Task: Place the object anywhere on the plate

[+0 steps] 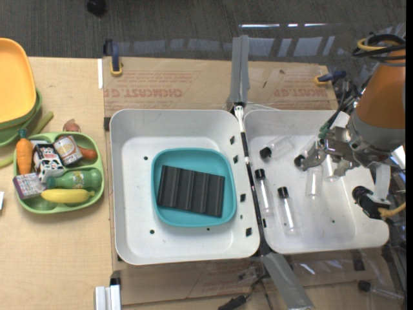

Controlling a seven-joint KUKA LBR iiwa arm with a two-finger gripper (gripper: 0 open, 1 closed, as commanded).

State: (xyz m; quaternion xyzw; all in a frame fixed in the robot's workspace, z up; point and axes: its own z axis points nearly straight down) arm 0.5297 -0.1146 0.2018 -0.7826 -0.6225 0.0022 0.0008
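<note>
A teal plate (166, 219) lies in the left bin (129, 192), and a dark ribbed rectangular block (191, 189) rests flat on it. The right bin (335, 234) holds several clear vials with black caps: one near the top left (274, 149), one along the left wall (262, 189), one near the middle (287, 208), and another clear tube (313, 185). My gripper (326, 160) hangs low over the right bin, just above that tube, with a black cap (300, 161) by its left side. Nothing is plainly held.
A central ridge (248, 173) separates the two bins. On the wooden table at left sit a green tray of toy food (58, 173) and stacked yellow and green plates (14, 89). Cables and the arm's body (381, 108) crowd the right bin's right side.
</note>
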